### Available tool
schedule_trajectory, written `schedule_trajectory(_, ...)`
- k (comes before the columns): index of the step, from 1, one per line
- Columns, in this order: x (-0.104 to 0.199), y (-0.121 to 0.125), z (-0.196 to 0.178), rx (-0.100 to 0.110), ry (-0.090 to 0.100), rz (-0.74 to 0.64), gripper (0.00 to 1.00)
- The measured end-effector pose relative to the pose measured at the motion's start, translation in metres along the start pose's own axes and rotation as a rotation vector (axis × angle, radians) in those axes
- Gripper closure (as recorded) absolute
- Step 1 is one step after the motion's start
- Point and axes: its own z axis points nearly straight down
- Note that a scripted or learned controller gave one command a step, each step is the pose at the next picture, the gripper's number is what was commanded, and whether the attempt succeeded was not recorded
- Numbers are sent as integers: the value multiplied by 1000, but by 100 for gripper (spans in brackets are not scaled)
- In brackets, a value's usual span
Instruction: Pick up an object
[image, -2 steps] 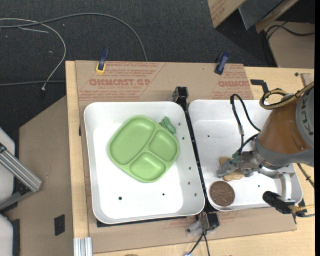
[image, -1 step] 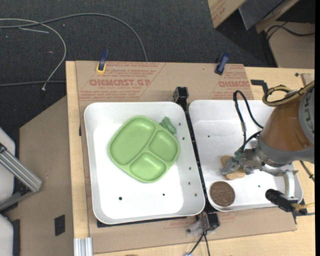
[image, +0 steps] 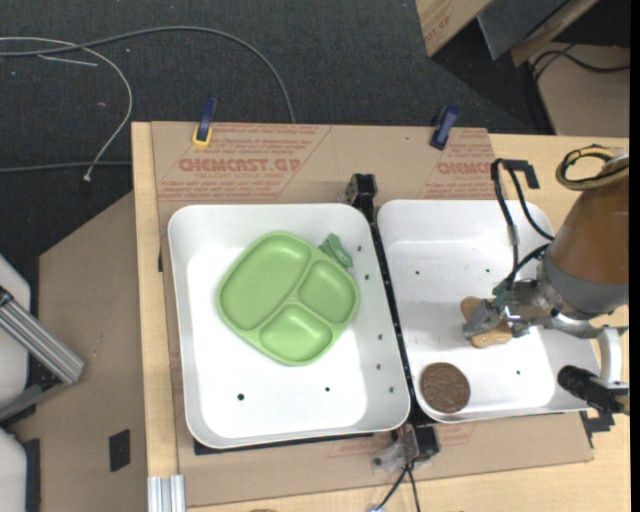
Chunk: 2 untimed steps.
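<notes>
My gripper (image: 486, 320) is low in the right bin (image: 440, 235), near its middle, with the arm reaching in from the right. A small tan object (image: 491, 338) lies on the bin floor directly under the gripper tip, partly hidden by it. I cannot tell whether it is held or merely touched. A round brown disc (image: 444, 386) lies in the bin's near left corner, a short way below and left of the gripper.
The left bin (image: 200, 330) holds a light green divided plate (image: 288, 297), with a small dark green piece (image: 337, 250) at its upper right edge. A black divider (image: 385, 290) runs between the bins. Cables (image: 512, 215) hang off the arm over the right bin's far side.
</notes>
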Motion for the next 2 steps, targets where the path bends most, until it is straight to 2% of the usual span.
schedule_trajectory(2,11,5,-125,-3,0,-2,100)
